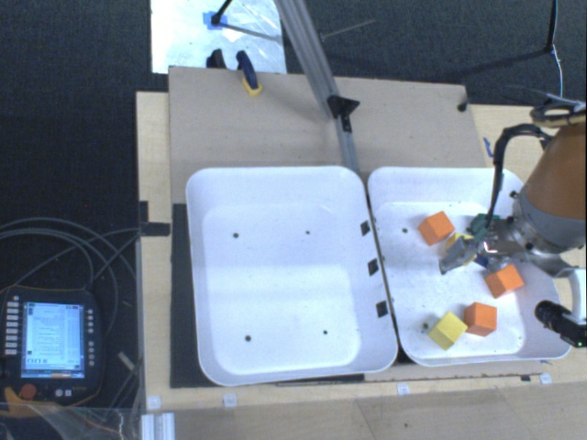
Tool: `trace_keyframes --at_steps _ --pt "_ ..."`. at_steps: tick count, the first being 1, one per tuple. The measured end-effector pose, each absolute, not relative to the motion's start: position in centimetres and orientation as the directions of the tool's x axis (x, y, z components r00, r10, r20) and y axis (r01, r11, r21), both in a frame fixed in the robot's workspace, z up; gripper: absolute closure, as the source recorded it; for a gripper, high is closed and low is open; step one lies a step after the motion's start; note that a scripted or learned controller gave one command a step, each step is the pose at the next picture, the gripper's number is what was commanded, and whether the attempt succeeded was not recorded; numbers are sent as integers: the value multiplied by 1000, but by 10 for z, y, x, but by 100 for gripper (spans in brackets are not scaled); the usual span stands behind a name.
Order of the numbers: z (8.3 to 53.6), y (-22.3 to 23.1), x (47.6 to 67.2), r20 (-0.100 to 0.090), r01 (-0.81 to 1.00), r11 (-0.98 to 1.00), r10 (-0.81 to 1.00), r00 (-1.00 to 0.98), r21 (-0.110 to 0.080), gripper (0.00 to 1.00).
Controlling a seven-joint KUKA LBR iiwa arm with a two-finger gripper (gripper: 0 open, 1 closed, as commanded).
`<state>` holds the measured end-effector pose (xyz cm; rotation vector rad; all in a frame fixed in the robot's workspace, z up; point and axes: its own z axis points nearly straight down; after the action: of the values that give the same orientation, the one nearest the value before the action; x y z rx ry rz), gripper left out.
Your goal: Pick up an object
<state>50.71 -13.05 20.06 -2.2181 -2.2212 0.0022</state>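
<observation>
Gripper low in the right bin, among the blocks.

Whether it is spread or pressed together, I cannot tell, and no block shows between its tips. Nearest is an orange cube just up and to the left of the tip, close beside it; a second orange cube lies just beside it on the lower right, toward the wrist. Farther down, an orange cube and a yellow cube sit touching near the front wall. The left bin lies well apart across the bench.
</observation>
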Motion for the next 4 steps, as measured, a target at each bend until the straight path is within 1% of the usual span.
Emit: trace_keyframes --at_steps 1,2,3,4 --pt "154 -123 501 2 1000 2 1000 -2 -4 0" --pt "167 -124 503 -1 1000 4 1000 -4 4 100" --pt "211 -122 505 -2 1000 5 1000 -5 7 100" --pt "235 -122 507 -1 1000 5 1000 -5 5 100"
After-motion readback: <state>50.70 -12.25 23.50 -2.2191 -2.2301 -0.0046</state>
